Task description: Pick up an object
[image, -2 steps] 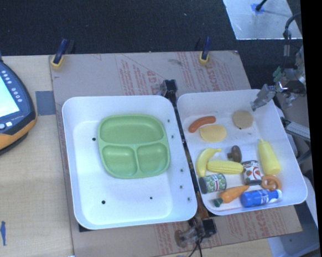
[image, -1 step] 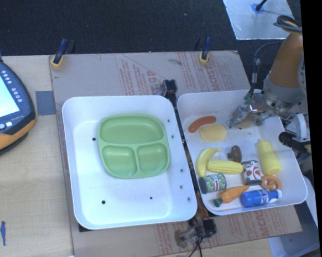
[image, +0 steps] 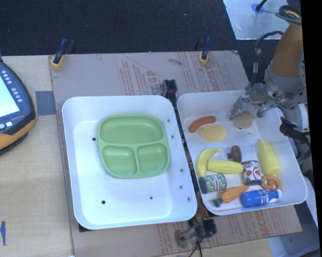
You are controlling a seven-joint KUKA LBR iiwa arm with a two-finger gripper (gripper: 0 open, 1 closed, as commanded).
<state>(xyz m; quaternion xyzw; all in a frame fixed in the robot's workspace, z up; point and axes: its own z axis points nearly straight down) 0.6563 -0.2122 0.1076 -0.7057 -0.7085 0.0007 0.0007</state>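
White plastic forms both shallow bins on the table; the right bin [image: 299, 194] carries the toy food, the left bin [image: 80, 159] carries a green divided plate [image: 133, 145]. Task items lie as follows. A red sausage [image: 201, 123] lies near the far left of the right bin, long axis running left to right, right end tilted slightly away from the camera. A pale yellow chip [image: 213, 132] lies just beside it. A banana [image: 205, 160] curves along the left side, and a corn cob [image: 225, 166] lies across the middle, long axis left to right. A yellow bottle [image: 268, 156] lies lengthwise, pointing from far to near. A green can [image: 213, 183], a red and white can [image: 251, 172], a carrot [image: 233, 194], a pretzel [image: 269, 183] and a blue bottle [image: 261, 197] crowd the near edge. A tan round piece [image: 242, 121] lies at the far side of the bin. The pincer [image: 251, 105] sits over the far right part of the right bin, just beside or touching the tan piece; whether it is spread or closed cannot be told. Brown cardboard [image: 118, 73] underlies the bins, held by clamps [image: 59, 53]. A control pendant [image: 4, 107] rests on the table at left.
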